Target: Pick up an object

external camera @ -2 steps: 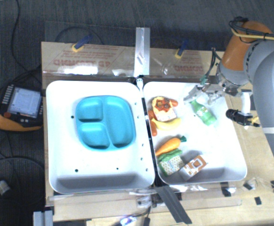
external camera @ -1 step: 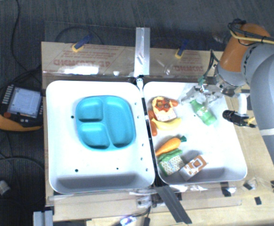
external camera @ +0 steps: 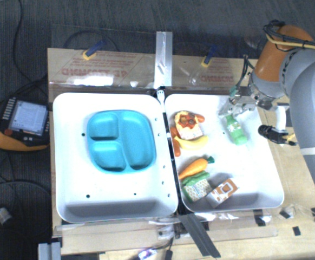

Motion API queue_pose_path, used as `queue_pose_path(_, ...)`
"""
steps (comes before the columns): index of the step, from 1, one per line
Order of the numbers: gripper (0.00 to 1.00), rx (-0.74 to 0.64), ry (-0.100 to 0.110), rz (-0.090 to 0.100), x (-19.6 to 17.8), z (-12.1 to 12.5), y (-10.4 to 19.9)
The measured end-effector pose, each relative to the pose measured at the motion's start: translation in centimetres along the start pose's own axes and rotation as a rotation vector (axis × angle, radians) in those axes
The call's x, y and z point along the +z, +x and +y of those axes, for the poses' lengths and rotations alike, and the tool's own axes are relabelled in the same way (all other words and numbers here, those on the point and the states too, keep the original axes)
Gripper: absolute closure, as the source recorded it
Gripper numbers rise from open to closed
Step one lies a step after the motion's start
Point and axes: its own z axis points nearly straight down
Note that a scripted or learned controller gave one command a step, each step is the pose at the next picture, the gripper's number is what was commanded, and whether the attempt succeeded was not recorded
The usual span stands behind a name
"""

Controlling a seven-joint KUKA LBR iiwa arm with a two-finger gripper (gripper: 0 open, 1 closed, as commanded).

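My gripper (external camera: 232,109) hangs over the back right part of the right bin (external camera: 257,169), with the arm reaching in from the right. Right beneath and in front of it lies a small green bottle (external camera: 236,132) on the bin floor, close to or touching the gripper's tip. Further left in the same bin sit a pizza slice toy (external camera: 188,121) and a yellow banana (external camera: 194,142). An orange carrot (external camera: 194,167), a green packet (external camera: 195,189) and a small brown box (external camera: 223,192) lie toward the front.
The left bin (external camera: 65,161) holds a blue divided plate (external camera: 120,140). A metal bracket (external camera: 163,56) stands at the back between the bins. A handheld device (external camera: 22,122) lies on the floor to the left.
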Motion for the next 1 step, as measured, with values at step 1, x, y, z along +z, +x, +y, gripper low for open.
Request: queue_pose_path(1, 1.00, -0.140, 0.006, -0.004, -9.84, -0.59, 3.48)
